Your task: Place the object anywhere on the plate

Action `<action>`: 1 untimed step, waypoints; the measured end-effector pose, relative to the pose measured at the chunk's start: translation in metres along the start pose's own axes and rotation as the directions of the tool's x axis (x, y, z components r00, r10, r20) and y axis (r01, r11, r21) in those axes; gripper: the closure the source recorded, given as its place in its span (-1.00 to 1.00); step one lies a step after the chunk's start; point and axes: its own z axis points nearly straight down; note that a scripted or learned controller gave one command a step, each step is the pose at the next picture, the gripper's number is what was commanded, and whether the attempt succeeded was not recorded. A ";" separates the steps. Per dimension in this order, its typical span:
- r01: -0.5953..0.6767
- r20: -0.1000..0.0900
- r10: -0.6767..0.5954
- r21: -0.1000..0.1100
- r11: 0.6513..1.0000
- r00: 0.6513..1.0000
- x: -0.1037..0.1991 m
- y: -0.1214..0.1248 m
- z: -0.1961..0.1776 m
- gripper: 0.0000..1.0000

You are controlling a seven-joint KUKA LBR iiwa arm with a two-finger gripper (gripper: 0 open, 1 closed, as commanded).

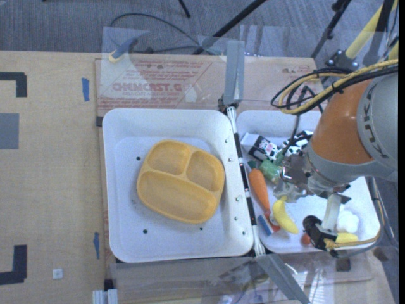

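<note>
1. Looking at the right of the frame, you find the pincer (302, 177) low in the right bin (364, 198), tucked under the orange-banded arm (345, 128); you cannot tell from this view how it is set or whether it has anything.
2. Crowding is your first risk: the carrot (259, 189), the banana (284, 216) and small toys lie touching or just beside each other, so a grab may catch two or nudge one away.
3. Carrying leftward, a loose grip could drop the object on the wall between bins.
4. Your target, the yellow divided plate (181, 180), sits at centre-left in the left bin (120, 170); its rim could tip an off-centre release.
</note>
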 end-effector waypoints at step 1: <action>0.281 0.000 -0.281 -0.003 0.960 0.960 0.057 -0.022 -0.050 1.00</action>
